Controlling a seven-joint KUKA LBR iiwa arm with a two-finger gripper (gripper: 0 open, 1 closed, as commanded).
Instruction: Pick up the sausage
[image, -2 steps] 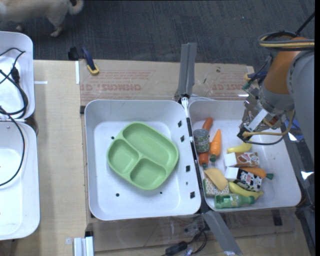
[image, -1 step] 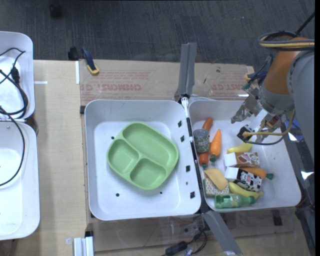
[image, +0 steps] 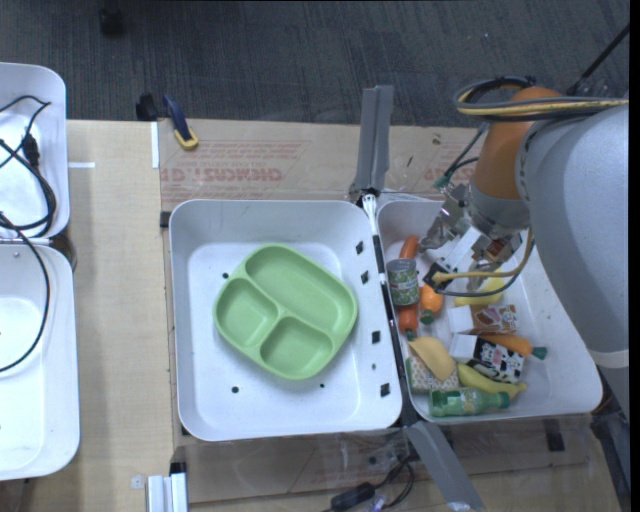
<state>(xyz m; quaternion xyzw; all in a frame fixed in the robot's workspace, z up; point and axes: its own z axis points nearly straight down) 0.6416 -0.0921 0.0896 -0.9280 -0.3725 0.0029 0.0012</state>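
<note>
**Just Left of the Gripper, the Sausage Waits**

Here the grey arm (image: 560, 190) reaches into the cluttered right bin (image: 570, 395). The left bin (image: 200, 300) bears a green plate (image: 285, 312). The gripper (image: 448, 248) hangs low, and its grasp cannot be told. The reddish sausage (image: 407, 318) lies near it to the left along the bin wall, seemingly lengthwise under a can (image: 402, 280).

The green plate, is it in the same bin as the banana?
No, the green plate lies in the left bin, the banana in the right bin.
</note>
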